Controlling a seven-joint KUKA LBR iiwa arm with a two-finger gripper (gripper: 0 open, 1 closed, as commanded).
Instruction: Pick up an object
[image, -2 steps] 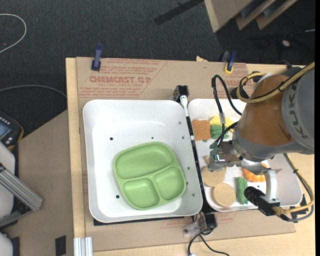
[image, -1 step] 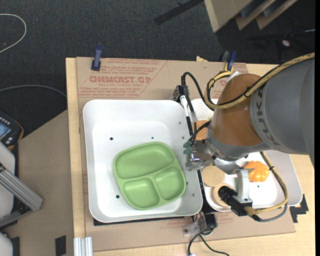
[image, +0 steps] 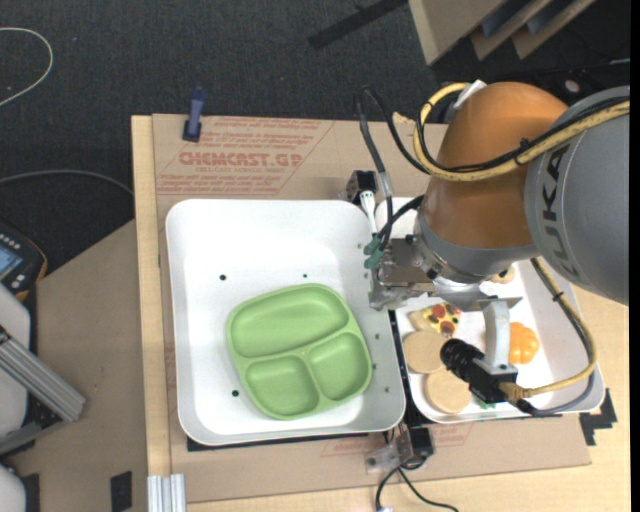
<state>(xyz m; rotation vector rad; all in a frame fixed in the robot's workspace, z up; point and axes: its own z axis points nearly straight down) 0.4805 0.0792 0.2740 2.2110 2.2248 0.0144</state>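
The gripper (image: 432, 300) hangs low over the right bin (image: 545, 408), probably to reach the tan discs (image: 425, 352); whether it is open or closed cannot be told.

Pale green divided plate (image: 297, 350) in white left bin (image: 200, 260). Tan discs (image: 425, 352) and yellow-orange piece (image: 522, 343) in white right bin (image: 553, 350). Brown cardboard desk (image: 165, 180) printed with red lettering (image: 240, 158).
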